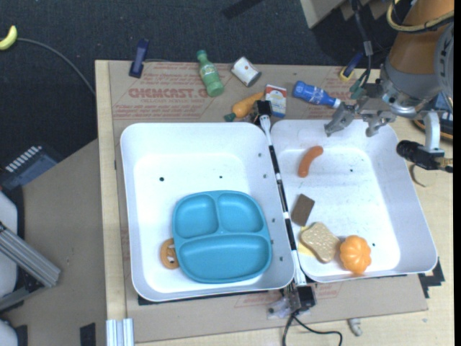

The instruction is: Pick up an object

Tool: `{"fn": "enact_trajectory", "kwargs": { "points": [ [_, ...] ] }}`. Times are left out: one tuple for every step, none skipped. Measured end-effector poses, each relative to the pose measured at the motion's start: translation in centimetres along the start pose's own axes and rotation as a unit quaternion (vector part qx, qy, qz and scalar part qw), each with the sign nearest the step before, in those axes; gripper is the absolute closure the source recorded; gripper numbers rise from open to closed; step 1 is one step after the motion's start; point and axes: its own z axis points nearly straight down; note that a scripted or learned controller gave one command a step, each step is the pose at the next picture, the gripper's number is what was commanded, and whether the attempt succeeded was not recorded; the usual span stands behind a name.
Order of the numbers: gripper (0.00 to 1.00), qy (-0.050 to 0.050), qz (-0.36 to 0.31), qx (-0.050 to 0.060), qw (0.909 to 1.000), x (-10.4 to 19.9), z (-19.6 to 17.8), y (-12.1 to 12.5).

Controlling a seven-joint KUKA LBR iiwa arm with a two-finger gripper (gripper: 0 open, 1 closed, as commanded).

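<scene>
Smooth, faintly glossy plastic is seen in the two shallow white bins point(144, 157) and the blue divided plastic plate point(220, 234). Matt brown cardboard point(173, 92) is laid over the pale wooden surface point(439, 207).

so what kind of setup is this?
Likely a lab pick-and-place test bench: a robot end effector over two white bins, toy food such as a sausage and bread slice, cables around.

A green bottle point(210, 74), a white cup point(245, 71) lying on its side, a blue bottle point(315, 94), a small carton point(275, 99) and a dark blue marker point(138, 58) lie on the desk point(173, 92) along the upper centre of the frame. A yellow item point(7, 37) sits at the upper left edge, on the dark floor point(57, 6).
</scene>
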Motion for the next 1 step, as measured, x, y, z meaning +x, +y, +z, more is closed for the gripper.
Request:
{"fn": "enact_trajectory", "kwargs": {
  "points": [
    [0.0, 0.001, 0.0, 0.002, 1.0, 2.83, 8.93, 1.07]
  ]
}}
